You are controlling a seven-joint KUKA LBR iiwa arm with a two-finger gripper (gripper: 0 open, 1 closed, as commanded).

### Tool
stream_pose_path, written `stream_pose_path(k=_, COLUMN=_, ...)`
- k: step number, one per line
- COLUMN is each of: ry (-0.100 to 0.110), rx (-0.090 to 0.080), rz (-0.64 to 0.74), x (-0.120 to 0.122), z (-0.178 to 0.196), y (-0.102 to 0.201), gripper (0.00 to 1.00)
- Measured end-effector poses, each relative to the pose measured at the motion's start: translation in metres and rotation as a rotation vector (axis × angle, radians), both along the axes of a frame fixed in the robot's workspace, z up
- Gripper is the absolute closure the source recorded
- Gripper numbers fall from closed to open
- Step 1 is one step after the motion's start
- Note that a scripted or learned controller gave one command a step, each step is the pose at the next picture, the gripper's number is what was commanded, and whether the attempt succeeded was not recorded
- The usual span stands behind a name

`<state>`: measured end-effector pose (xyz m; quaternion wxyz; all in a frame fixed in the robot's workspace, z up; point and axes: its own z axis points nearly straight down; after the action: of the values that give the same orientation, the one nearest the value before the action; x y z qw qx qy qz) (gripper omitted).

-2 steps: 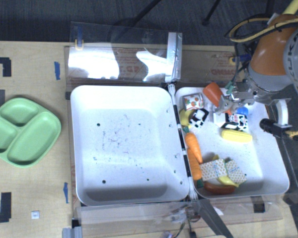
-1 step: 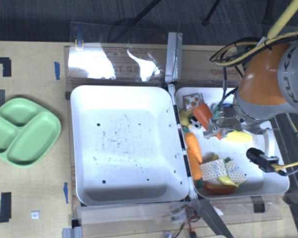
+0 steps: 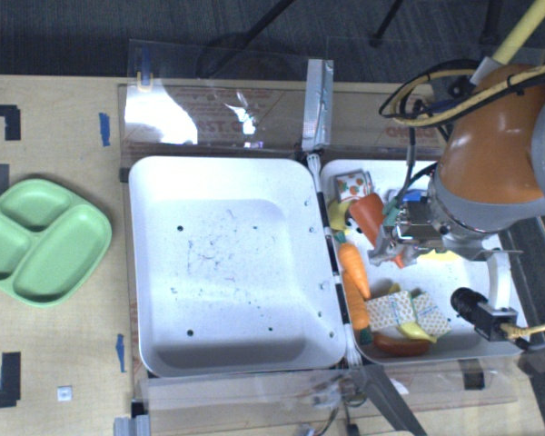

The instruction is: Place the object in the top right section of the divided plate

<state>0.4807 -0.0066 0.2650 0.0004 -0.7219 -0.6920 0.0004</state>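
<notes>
Fingers (image 3: 392, 243) hang low in the right bin (image 3: 490, 271) over the toy food; whether they pinch anything, I cannot tell. Green plate (image 3: 44, 240) lies on the table well left of that bin, unfilled. Picking and carrying remain, by my judgement.

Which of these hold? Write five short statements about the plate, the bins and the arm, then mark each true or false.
1. The green divided plate lies on the bench left of both bins. True.
2. The carrot lies in the left bin. False: it lies in the right bin, along its left wall.
3. The left bin holds a pile of toy food. False: the toy food is piled in the right bin.
4. The pincer is over the right bin. True.
5. A toy item rests in the plate's top right section. False: no item lies on the plate.
</notes>
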Motion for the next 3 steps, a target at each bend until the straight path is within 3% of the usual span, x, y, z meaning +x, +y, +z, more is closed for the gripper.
stream_pose_path(k=1, ry=-0.001, rx=-0.001, rz=0.001, x=0.001, z=0.009, y=0.000, gripper=1.00)
stream_pose_path(k=2, ry=0.002, rx=0.000, rz=0.004, x=-0.002, z=-0.067, y=0.065, gripper=1.00)
stream_pose_path(k=3, ry=0.001, rx=-0.001, rz=-0.149, x=-0.002, z=-0.095, y=0.174, gripper=1.00)
